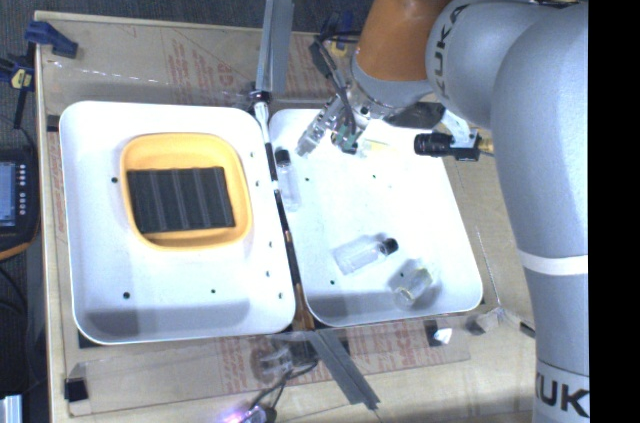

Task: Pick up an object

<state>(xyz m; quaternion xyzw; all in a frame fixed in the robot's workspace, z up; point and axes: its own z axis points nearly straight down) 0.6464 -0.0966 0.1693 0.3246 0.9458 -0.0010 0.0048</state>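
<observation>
End effector [334, 133] hovers over the right bin's [455, 241] far-left corner, fingers apart and apparently empty, poised well clear of the clear vials [362, 253] lying near the front edge.

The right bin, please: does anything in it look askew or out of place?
Nothing is spilled or broken. The small clear bottles lie on their sides: one with a black cap mid-bin, another near the front corner, and a third against the left wall of the right bin.
</observation>
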